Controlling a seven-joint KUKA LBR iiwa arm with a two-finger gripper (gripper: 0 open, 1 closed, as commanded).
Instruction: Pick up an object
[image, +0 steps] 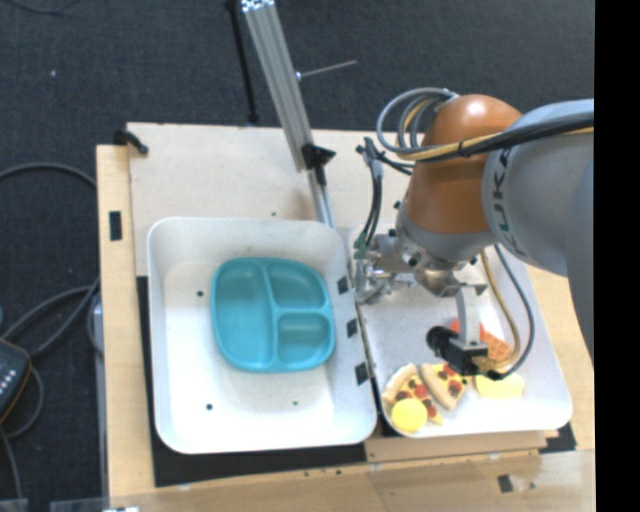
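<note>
Well, step: reach-and-grab, nothing lifted yet afaict
Tool (383, 275): hangs over the left side of the right bin (400, 335), toward its far end and close to the wall shared w/ the left bin (165, 330). The wrist blocks it, so can't tell how open it is or if it's got anything.
Targets: toy food bunched at the near end of the right bin. Pizza slice (443, 383), yellow round piece (408, 413) touching it in the near-left corner, yellow block (500, 386) just beside on the right, orange piece (495, 348) behind that, partly hidden.
Other option: teal divided plate (272, 314), flat in the middle of the left bin, on its own
Desk (200, 170): carries both bins side by side
How I'd do it: go for the yellow block imo. It's at the edge of the pile w/ some bare bin floor next to it. Come straight down and close across its narrow side.
Watch out: pizza slice + round piece touch, so a grab there prob shoves one or pinches both. Round piece is also tight to the bin wall.
Plate: wide n flat, prob needs a rim grab, harder.
</note>
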